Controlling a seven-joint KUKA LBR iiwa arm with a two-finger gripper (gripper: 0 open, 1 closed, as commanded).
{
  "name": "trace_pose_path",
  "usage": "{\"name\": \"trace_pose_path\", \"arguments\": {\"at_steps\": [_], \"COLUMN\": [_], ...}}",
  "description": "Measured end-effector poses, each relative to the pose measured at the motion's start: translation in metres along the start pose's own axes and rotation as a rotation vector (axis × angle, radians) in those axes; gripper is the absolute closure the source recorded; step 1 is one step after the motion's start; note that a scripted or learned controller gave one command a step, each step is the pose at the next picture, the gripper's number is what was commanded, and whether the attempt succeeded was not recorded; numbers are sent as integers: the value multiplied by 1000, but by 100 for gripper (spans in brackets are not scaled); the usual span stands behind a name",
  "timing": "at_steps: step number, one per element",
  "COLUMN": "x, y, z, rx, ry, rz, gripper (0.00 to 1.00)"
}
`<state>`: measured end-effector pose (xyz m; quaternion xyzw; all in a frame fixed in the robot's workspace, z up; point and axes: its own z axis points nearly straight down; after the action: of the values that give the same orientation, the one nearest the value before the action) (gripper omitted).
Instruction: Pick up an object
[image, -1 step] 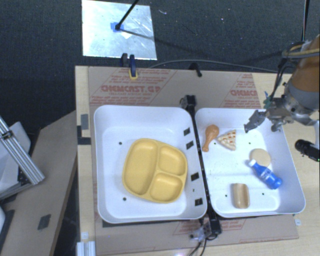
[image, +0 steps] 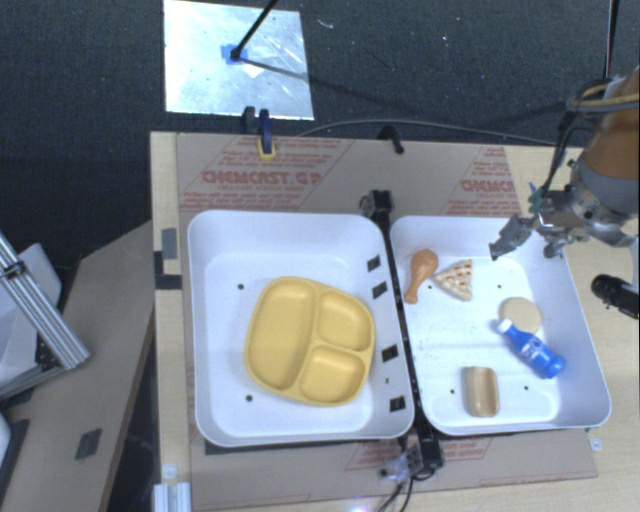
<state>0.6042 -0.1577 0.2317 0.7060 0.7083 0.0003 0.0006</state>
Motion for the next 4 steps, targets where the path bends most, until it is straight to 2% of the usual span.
{"name": "trace_pose_path", "arguments": {"at_steps": [2, 3, 4], "x": [8, 0, 1], "y": [4, 5, 8], "z": [84, 141, 126], "rx": [2, -1, -11], "ry": [1, 1, 0], "rz": [-1, 3, 0], "gripper": [0, 0, 100]}}
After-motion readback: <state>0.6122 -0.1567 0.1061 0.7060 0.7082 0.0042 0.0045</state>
